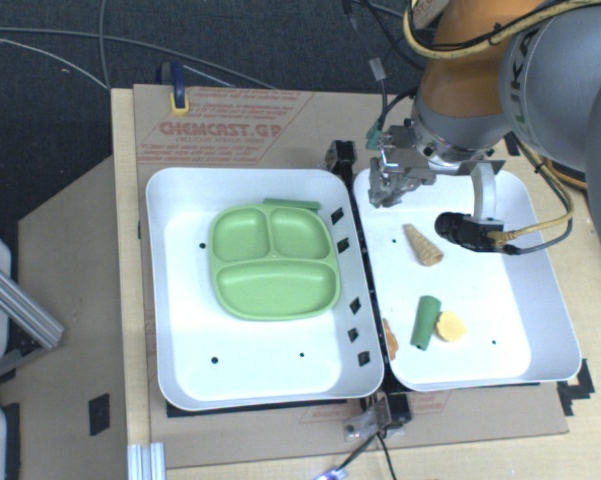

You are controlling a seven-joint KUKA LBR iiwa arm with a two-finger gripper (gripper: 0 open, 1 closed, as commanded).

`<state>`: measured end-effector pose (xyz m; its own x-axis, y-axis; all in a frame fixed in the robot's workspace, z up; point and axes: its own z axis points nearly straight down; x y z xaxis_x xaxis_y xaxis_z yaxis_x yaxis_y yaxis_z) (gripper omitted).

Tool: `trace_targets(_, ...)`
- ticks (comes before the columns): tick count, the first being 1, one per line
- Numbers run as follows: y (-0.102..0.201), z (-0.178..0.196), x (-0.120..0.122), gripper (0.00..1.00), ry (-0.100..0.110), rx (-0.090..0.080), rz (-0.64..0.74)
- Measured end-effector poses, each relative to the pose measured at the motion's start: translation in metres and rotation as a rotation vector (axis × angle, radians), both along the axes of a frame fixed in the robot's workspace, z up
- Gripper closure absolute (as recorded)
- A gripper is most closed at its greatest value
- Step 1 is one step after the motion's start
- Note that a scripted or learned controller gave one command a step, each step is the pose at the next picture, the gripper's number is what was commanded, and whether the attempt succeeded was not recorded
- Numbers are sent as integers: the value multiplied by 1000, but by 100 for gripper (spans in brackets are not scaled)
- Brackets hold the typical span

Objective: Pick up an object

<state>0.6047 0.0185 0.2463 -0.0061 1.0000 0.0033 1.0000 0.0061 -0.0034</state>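
Because the arm (500,58) leans in from the right and covers the far corner of the right bin (545,308), the tool (384,190) is hard to make out. It sits low over that bin's far left corner, beside the seam between the bins, and whether it is released or clenched cannot be told. The loose things lie apart from it in the right bin. A tan cone (423,245) is near the middle, and nearer the front is a green cylinder (424,322) with a small yellow piece (450,327) just beside it. A thin orange-brown sliver (390,340) sits at the seam, half hidden by the bin rims and too small to name. In the left bin (180,358) a green divided plate (272,263) hides most of a darker green flat thing (292,205) behind it, leaving one edge showing. On the brown sheet (230,128) that lies on the table (75,268) under the bins, red print reads "CHEMCAST GP"; the smaller lines around it are illegible, and the left bin cuts off the lower rows
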Motion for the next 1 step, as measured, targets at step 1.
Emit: trace_targets(1,58,3,4,100,-5,-1,0)
